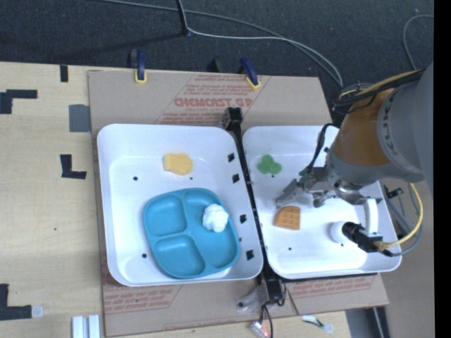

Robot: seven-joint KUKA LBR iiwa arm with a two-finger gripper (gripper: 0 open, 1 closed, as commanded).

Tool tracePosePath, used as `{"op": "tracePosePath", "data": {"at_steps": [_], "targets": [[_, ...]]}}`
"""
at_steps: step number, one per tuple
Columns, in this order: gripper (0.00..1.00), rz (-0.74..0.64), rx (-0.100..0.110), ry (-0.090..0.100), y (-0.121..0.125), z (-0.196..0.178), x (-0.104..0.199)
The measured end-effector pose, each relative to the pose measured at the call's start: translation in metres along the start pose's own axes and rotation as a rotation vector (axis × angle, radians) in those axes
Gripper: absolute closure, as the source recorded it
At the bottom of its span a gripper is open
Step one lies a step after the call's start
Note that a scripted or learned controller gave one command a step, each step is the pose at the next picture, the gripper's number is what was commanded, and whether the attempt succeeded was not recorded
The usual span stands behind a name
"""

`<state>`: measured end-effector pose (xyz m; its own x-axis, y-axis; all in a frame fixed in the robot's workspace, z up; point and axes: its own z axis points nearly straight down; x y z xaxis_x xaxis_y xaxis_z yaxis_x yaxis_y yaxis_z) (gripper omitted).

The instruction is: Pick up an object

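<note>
One target sits closest: the waffle piece in the right bin, just beside my gripper at its six o'clock. I see spread, empty fingers.

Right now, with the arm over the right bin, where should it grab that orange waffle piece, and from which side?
Come straight down on the waffle piece; it lies flat on the right bin floor, so only its edges offer a pinch. Close across its narrower span, probably its left and right edges. The gripper hangs just above it, and bare floor surrounds the piece.
</note>
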<state>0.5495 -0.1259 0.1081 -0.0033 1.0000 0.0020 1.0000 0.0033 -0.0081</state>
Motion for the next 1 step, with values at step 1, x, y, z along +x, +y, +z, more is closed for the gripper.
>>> {"op": "tracePosePath", "data": {"at_steps": [1], "targets": [[0.00,0.001,-0.011,-0.003,0.0703,-0.0345,0.0029]]}}
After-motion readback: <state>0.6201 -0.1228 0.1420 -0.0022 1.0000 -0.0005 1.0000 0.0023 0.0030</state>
